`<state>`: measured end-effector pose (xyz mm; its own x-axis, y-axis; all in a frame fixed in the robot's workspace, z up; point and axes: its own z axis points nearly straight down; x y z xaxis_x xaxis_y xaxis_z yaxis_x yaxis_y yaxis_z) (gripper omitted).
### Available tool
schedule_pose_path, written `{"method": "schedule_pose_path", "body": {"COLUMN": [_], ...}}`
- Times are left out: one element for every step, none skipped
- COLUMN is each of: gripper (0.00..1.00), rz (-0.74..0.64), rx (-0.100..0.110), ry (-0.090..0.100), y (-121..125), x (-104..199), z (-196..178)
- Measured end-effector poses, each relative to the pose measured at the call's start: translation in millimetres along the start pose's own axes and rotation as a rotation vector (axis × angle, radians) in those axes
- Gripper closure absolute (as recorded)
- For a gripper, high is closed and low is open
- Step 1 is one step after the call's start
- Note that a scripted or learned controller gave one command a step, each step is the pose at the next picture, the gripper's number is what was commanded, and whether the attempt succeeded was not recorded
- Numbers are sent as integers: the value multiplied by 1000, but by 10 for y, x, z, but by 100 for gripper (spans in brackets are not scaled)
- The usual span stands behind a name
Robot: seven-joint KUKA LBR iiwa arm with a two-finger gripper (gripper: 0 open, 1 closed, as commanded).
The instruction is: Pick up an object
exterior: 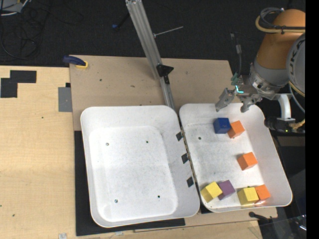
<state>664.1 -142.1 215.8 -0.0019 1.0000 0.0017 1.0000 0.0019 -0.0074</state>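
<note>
a: over the far edge of the right bin (279, 180), the hand (235, 102) is seen, fingers spread wide, nothing between them. arm enters from the right, orange band above the wrist.

b: blocks located?

a: all seven are found in the right bin. blue cube (222, 125) sits near the far end, just below the hand, touching an orange cube (237, 128) on its right. a second orange cube (246, 160) is placed alone mid-bin, toward the right wall.

b: near end?

a: yellow cube (212, 190) and purple cube (226, 188) are seen touching, near the bin's left corner. another yellow cube (247, 195) is pressed against a third orange cube (262, 192) by the right corner.

b: hand contact with anything?

a: none is seen. hand is held apart from the blue cube, above it.

b: left bin?

a: left bin (94, 118) is set beside the right one on the desk (114, 78), rims touching. a metal rail (147, 44) is seen slanting down to the gap between them.
</note>
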Motion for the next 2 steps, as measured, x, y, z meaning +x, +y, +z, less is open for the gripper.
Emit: {"method": "schedule_pose_path", "body": {"gripper": [0, 0], "rz": [-3, 2], "rx": [-3, 1], "ry": [-2, -1], "y": [9, 21], "x": [4, -77], "z": [-24, 470]}}
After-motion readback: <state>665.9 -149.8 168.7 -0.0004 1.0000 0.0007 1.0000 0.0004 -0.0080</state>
